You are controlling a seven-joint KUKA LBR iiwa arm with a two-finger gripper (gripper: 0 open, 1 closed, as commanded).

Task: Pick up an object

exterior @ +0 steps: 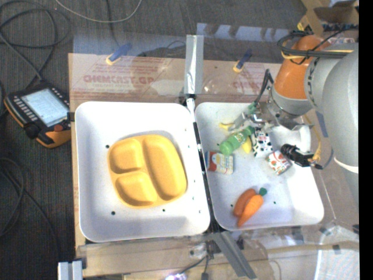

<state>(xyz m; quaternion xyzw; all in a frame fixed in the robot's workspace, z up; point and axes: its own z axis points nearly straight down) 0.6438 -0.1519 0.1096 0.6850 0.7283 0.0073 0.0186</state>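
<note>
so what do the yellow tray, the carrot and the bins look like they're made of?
Yellow tray: probably moulded plastic, matte, with rounded compartment edges and uniform colour.
Carrot: looks like a soft plush or foam toy; dull orange surface, no glare, green tuft at one end. Hard to settle.
Left bin and right bin: likely thin formed plastic, smooth white with a faint sheen and rounded corners.

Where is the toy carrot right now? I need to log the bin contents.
The toy carrot lies in the right bin, near its front edge, below the small carton.
</note>
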